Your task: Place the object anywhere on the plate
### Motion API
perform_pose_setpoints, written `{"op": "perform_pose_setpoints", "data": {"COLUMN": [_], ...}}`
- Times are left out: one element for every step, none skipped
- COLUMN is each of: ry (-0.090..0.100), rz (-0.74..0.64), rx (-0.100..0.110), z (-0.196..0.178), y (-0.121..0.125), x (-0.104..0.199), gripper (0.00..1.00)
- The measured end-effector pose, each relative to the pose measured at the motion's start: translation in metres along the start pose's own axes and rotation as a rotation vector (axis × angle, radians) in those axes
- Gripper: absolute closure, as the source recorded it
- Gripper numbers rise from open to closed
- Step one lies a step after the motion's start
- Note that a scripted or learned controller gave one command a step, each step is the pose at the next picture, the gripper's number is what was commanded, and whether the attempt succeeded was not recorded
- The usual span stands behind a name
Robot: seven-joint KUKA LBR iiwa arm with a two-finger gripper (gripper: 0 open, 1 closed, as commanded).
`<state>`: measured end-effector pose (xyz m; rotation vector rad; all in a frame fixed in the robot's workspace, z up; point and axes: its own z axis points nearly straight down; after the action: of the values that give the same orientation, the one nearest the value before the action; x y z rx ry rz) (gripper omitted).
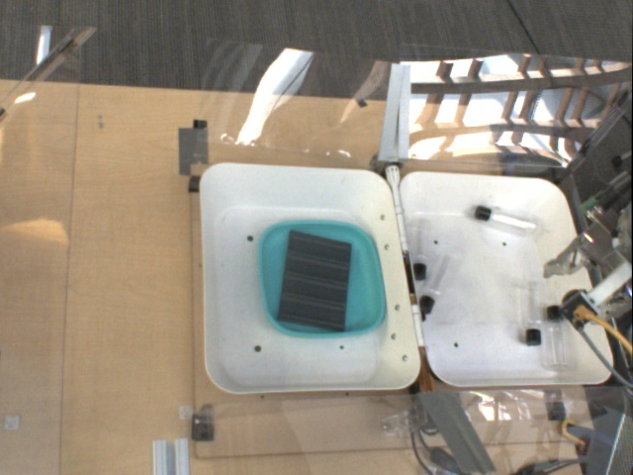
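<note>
A dark grey ribbed rectangular block [316, 280] lies flat on the teal plate [371, 305], which sits in the middle of the left white bin [227, 265]. The block is a little tilted and rests wholly inside the plate's rim. The arm's end with the gripper [586, 277] hangs at the far right edge, over the right side of the right bin [475, 359], well away from the plate and the block. Nothing shows in its grasp.
Several clear tubes with black caps lie scattered in the right bin, one near the back [499, 218] and one at the front right [535, 325]. A metal divider [406, 265] separates the bins. A yellow cable [603, 323] trails from the arm.
</note>
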<state>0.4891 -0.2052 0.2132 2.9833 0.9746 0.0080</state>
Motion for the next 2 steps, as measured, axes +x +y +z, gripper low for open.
{"op": "perform_pose_setpoints", "data": {"ry": [0.002,-0.004], "rz": [0.249,0.262], "rx": [-0.005,0.004], "z": [-0.163,0.014], "y": [0.001,-0.001], "x": [0.001,-0.001], "gripper": [0.00,0.00]}}
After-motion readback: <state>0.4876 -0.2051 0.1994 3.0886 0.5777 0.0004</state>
